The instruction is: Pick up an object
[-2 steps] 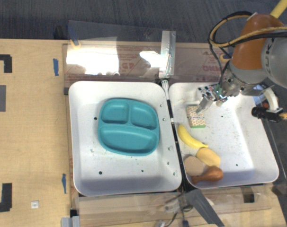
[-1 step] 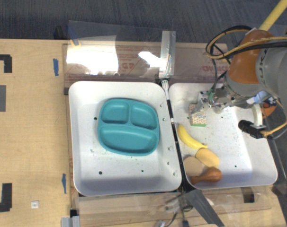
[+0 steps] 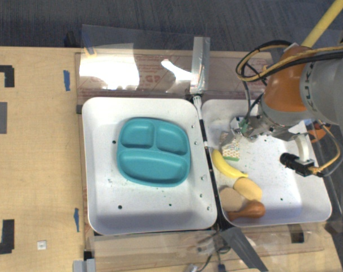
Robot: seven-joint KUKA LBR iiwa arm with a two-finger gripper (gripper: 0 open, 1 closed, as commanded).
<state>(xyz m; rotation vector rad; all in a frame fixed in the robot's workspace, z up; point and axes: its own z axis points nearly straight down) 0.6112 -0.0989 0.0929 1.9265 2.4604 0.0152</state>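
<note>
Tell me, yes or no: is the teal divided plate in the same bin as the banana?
No. The teal plate lies in the left bin, while the banana lies in the right bin.

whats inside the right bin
The right bin holds a banana, a yellow piece and a brown, tan-ended piece near its front left, plus a small patterned item. The tool and arm cover its back part.
</note>
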